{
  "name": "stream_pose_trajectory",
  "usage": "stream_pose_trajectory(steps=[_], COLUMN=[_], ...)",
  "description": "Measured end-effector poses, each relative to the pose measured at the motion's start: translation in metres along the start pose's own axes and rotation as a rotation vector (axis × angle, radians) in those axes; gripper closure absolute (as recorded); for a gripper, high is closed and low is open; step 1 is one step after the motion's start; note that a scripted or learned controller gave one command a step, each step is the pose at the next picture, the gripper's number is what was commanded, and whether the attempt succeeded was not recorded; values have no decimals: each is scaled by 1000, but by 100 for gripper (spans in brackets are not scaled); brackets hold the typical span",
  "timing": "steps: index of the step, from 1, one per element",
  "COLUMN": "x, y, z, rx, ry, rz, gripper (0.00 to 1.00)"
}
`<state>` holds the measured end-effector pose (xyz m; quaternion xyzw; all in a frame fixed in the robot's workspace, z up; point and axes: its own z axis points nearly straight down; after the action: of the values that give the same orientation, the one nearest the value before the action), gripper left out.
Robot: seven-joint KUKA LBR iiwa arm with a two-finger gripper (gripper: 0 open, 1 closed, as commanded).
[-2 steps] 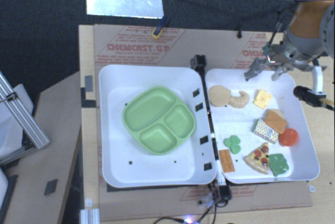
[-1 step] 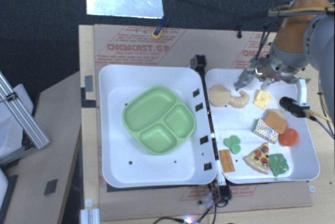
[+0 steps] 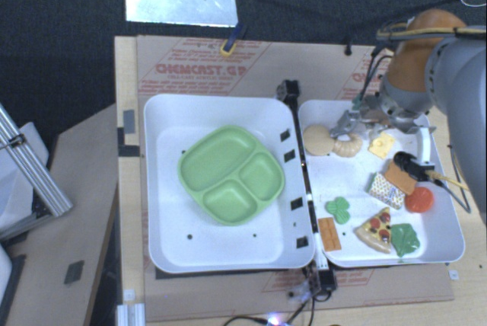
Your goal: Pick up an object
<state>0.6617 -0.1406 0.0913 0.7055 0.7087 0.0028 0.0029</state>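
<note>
The gripper (image 3: 351, 124) hangs low over the right bin (image 3: 449, 241), right above the tan donut (image 3: 348, 146) beside the bread roll (image 3: 317, 140), presumably lining up a pick, though its opening I cannot tell.

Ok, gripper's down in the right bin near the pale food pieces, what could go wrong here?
The gripper sits over the beige ring-shaped pastry, which touches the round tan bun; closing could nudge both or catch neither. The yellow cheese wedge is also close and may get pushed aside.
</note>
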Motion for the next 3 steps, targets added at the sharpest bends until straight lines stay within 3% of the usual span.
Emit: stream_pose_trajectory(steps=[1, 3], x=[-1, -2], y=[0, 1], z=[-11, -132], rx=[0, -1], ry=[-2, -2], rz=[-3, -1], gripper=[100, 100])
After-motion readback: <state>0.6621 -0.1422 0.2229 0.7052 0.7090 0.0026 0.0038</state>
